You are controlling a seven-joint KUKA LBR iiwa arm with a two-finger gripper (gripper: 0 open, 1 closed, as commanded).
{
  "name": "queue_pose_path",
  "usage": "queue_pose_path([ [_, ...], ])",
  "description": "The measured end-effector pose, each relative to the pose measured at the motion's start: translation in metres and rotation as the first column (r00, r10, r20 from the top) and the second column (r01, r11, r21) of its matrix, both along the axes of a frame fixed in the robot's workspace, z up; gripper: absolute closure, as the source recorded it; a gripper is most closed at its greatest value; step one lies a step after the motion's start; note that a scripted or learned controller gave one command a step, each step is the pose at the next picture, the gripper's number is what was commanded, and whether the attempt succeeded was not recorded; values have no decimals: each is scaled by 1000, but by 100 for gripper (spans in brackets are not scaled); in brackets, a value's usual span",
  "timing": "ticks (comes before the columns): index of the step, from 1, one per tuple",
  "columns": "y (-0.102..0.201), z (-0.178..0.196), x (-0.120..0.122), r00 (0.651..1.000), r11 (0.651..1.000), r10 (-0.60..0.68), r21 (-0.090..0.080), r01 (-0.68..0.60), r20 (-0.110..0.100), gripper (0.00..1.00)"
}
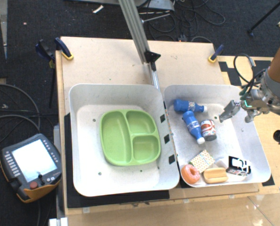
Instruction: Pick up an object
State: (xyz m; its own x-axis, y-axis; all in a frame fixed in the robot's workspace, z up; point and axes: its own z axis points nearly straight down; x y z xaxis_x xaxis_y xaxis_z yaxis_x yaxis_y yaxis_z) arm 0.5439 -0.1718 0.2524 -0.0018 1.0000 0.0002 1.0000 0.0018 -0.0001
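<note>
The gripper hangs over the upper right part of the right bin, its two grey fingers spread apart with nothing between them. The arm enters from the right edge.

Left of the gripper and a little below it lies a red-and-white can on its side, touching a blue bottle with a white cap that lies aslant. Further left of the gripper, slightly higher, a second blue bottle lies with its white cap pointing towards the claw.

Well below the gripper, along the near wall of the bin, sit the small things: a pink-frosted doughnut, a tan bread-like roll just beside it, a speckled square cracker above those two, and a black-and-white block almost straight beneath the claw.

Far to the gripper's left, in the left bin, rests a light green tray with three compartments, lying flat. All these objects lie apart from the fingers.
</note>
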Motion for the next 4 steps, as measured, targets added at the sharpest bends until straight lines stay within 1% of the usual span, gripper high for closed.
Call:
queue_pose_path([
  [1,5,-46,-6,1000,1000,-1,1,1,-4,0],
  [2,3,-106,-4,1000,1000,-2,0,2,0,0],
  [3,4,-158,-4,1000,1000,-2,-1,2,-1,0],
  [4,4,-147,-4,1000,1000,-1,-1,1,0,100],
])
